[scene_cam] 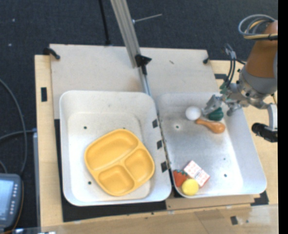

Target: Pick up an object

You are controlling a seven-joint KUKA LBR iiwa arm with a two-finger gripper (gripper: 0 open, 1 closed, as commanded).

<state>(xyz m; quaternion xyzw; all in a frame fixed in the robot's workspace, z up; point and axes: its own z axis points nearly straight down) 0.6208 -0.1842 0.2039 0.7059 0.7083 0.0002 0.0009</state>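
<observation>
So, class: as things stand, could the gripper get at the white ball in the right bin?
Probably yes. The white ball lies alone on bare bin floor, nothing over it, and the gripper hangs just beside it. The wooden spoon lies close but does not cover it.

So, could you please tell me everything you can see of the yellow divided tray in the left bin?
The yellow divided tray looks like smooth moulded plastic, a rounded rectangle with three compartments: one long section along its upper left and two smaller ones along its lower right. It lies flat and right side up, turned at a slant, on the floor of the left bin, towards that bin's lower half. All three compartments hold nothing, and only the bin touches it.
</observation>
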